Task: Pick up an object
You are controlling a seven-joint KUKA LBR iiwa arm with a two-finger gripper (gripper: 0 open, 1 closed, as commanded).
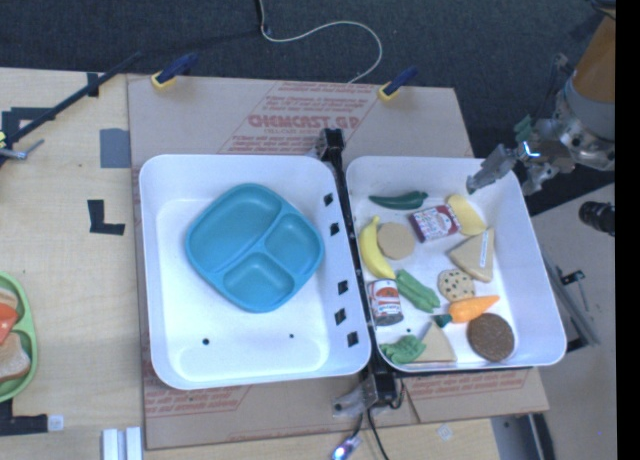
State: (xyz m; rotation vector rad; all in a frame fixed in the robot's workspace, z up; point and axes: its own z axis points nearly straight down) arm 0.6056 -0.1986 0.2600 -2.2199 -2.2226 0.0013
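Note:
The right bin (535,248) holds several toy foods: a green chili (398,199), a banana (376,248), a tan round biscuit (396,240), a red-labelled packet (433,222), a yellow lemon-like piece (466,214), a cheese wedge (474,256), a chip cookie (455,283), a small can (385,301), a carrot (470,309) and a brown patty (491,336). My gripper (508,180) hovers over the bin's back right corner, just right of the lemon-like piece. It is open and nothing sits between its fingers.
The left bin (165,248) holds a blue divided plate (255,246). A black divider (345,248) runs between the bins. A green plate with food (12,333) lies at the far left edge. A white cable (320,33) loops behind the bins.

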